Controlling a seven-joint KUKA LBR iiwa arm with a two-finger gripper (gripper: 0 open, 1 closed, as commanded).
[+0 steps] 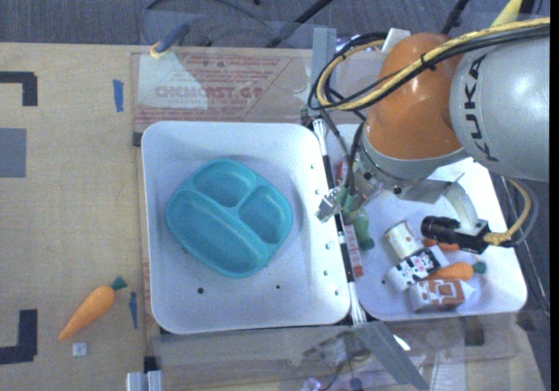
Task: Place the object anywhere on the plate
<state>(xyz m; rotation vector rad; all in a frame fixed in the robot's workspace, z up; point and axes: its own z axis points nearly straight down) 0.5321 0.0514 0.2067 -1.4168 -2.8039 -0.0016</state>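
A teal plate [231, 216] with three compartments lies in the left bin [166, 154], and nothing rests on it. My gripper [342, 200] hangs below the orange wrist band, over the divider between the two bins, at the left edge of the right bin [511, 289]. Small green pieces [360, 230] show right by it; whether they are held is hidden by the arm. Several small objects lie in the right bin: a white cylinder [400, 239], a black piece [441, 228], a toy carrot [454, 272], a black-and-white item [410, 269] and an orange-and-white box [441, 293].
A second toy carrot [87, 311] lies on the wooden bench, left of the bins. A clear plastic sheet [218, 88] sits behind the left bin. The arm's bulk covers the upper part of the right bin.
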